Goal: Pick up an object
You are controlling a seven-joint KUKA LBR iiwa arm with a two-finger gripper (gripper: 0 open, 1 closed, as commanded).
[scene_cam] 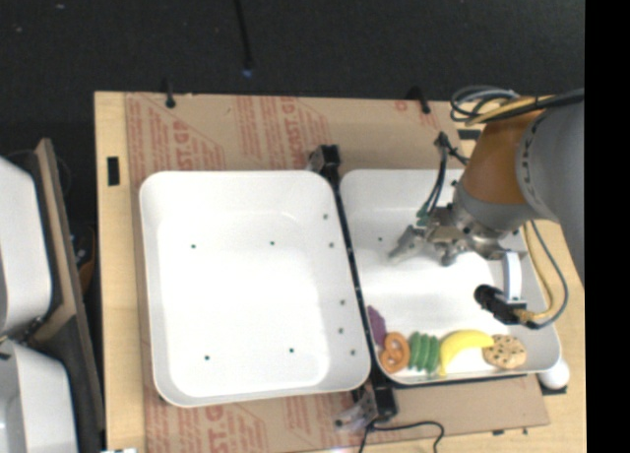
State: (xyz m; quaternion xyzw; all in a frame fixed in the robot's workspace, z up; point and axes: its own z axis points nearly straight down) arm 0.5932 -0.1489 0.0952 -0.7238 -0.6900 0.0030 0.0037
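Banana looks the best pick to me: it lies along the near edge of the right bin, in a row w/ a pretzel, a green piece and a cookie. A small purple thing sits just beside the pretzel, against the bin's left wall.

My pincer hangs over the bin's middle, well apart from that row, pinching nothing. Fingers look spread, though the angle is poor, so I'd call that approx.

To do this step well, I reckon:
- Move toward the near edge first, then drop, not diagonal.
- Items touch or nearly touch, so choose an end or a gap. Cookie at the near-right corner has the wall close by, probably awkward. Banana sits higher than its neighbours, so an easier bite.
- Turn the wrist so fingers close across the banana's short width, not along the row.
- Near wall is tight behind the row; a finger could catch on it.

Left bin has a bare white floor w/ a few dark dots. Both bins rest on the worktop.
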